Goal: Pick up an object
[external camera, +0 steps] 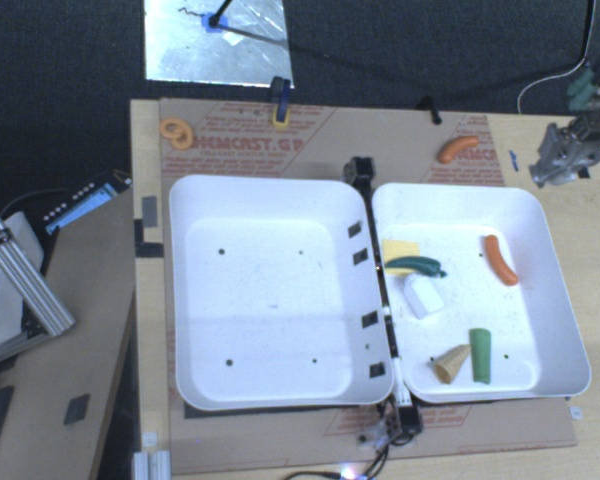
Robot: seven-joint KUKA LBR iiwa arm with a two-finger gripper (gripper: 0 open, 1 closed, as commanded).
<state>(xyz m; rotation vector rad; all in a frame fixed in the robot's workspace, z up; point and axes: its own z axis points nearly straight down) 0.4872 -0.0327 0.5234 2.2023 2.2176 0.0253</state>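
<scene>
The right bin [540, 228] holds several small objects. A yellow flat piece [399, 251] lies near its left wall with a dark green curved piece [415, 265] across it. Just below them sits a white block [422, 296]. An orange sausage [500, 259] lies toward the right wall. Near the front wall lie a green cylinder [479, 355] and a tan cone [451, 363]. My gripper [568, 154] hangs at the frame's right edge, above the bench beyond the right bin's far right corner, apart from every object.
The left bin [265, 288] adjoins the right one along a black hinge strip [375, 268]. On the cardboard behind the bins lie an orange sausage [458, 149], an orange ring [177, 133] and a yellow-blue clamp [280, 102]. A foil sheet [218, 28] lies farther back.
</scene>
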